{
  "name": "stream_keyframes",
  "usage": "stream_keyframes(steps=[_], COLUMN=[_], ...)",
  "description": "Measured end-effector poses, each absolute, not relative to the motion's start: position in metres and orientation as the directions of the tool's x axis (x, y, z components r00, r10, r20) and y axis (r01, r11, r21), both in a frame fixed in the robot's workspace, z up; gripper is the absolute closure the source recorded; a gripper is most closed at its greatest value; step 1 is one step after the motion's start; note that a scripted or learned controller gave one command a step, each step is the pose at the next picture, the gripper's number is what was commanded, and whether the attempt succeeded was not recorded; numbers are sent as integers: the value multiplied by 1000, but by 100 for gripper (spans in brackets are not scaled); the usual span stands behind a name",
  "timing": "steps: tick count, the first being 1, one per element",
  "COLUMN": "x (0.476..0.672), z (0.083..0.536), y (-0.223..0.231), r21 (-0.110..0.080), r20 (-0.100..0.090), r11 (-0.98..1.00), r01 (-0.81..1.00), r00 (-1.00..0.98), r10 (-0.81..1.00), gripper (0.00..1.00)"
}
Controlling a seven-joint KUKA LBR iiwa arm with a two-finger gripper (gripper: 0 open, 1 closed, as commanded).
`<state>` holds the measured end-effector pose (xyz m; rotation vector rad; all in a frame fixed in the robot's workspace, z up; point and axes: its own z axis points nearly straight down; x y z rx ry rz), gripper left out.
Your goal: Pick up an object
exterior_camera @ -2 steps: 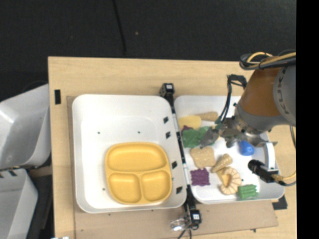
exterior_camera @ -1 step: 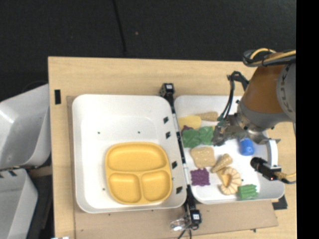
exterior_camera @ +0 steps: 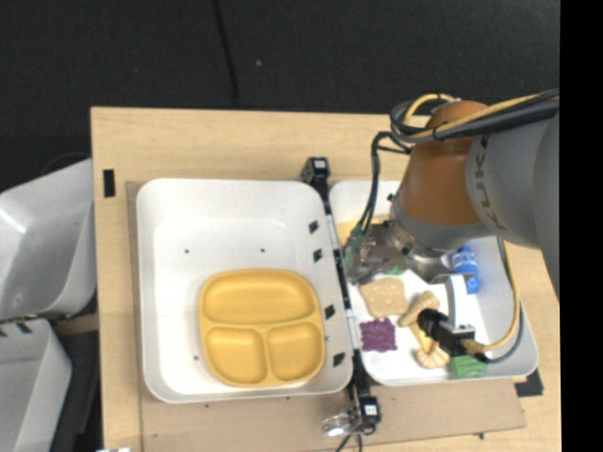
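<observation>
My gripper [exterior_camera: 369, 257] is down in the right bin [exterior_camera: 490, 370], near its left wall, under the orange wrist band. Just below it lies a tan, bread-like piece [exterior_camera: 383, 298]. A purple object [exterior_camera: 379, 334] sits lower in the bin, and a pale yellow banana-like piece [exterior_camera: 421, 307] lies to the right of the tan one. A green item [exterior_camera: 468, 366] rests near the bin's front edge and a blue one [exterior_camera: 464, 269] lies by the arm. The arm hides much of the bin's far half.
The left bin [exterior_camera: 188, 224] holds a yellow three-compartment tray [exterior_camera: 261, 326] in its front half. A black divider strip with clips [exterior_camera: 334, 271] runs between the two bins. The wooden bench [exterior_camera: 236, 139] surrounds both.
</observation>
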<state>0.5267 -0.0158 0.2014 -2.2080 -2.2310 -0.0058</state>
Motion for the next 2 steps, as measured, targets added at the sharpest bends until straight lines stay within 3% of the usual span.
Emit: stream_keyframes(steps=[1, 2], x=[506, 488], z=[339, 256], y=[-15, 83], r21=[14, -8], r20=[-1, 1], r11=[3, 11], r01=[1000, 1000], r00=[-3, -11], r10=[1000, 1000], gripper=[100, 100])
